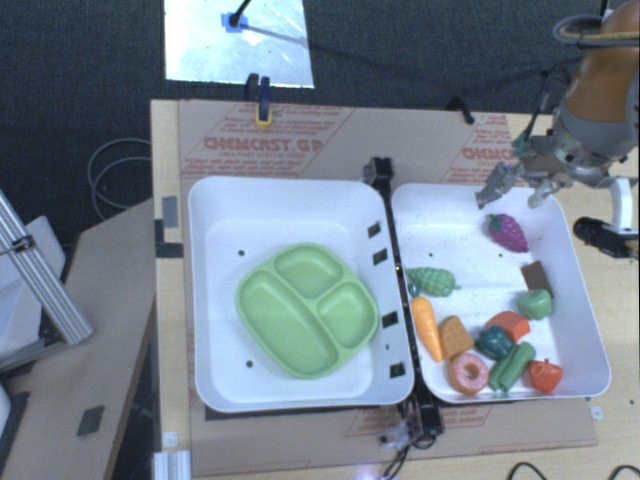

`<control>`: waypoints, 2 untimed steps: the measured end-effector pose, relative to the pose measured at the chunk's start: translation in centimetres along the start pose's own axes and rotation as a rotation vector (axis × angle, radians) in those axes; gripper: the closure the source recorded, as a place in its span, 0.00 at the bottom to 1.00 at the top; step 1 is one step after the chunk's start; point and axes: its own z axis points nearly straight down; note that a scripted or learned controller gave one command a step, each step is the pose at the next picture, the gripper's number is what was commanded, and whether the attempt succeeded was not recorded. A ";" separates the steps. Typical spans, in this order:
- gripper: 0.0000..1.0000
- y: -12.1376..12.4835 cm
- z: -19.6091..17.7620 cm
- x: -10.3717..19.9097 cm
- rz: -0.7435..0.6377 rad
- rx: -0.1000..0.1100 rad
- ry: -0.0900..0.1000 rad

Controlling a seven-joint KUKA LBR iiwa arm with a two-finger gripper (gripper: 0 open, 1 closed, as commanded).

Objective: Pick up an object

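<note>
Likely target = purple grape bunch [508,232], lying in the right bin [590,298] near its far wall, apart from the other toys. Gripper [518,188] hangs just above and beyond the grapes, fingers spread wide, nothing between them; one fingertip [489,193] sits to the grapes' far-left, the other to the far-right.

Risks, as I judge them: grapes are a knobbly, tapered plastic lump w/ a slick surface, so if the fingers close off-centre it could squirt out sideways or roll toward the bin wall. Bin floor is smooth white plastic, so little friction to keep it put. Descent too close to the far wall could clip the rim. Fingers closing too high would catch only the bumps and slip.

Outward from the grapes: a small brown block [534,273] just nearer, then a green pepper-like piece [537,304] touching or almost touching it. Further toward the near edge, a crowded cluster: red piece [509,323], dark teal piece [494,343], green cucumber [512,365], red tomato-like piece [545,375], pink ringed donut [467,373], tan ridged piece [456,335], orange carrot [427,328]. A bumpy green corn-shaped toy [432,281] lies left of the grapes, near the divider. All look like glossy hard plastic, rounded. Well left of the grapes, the left bin [215,208] holds a pale green 3-compartment plate [306,310], matte-looking.
</note>
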 end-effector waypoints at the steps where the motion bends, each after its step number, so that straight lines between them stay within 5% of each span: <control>1: 0.00 0.2 -0.8 0.0 -0.002 -0.012 -0.002; 2: 0.00 0.8 5.3 0.3 -0.005 -0.009 -0.001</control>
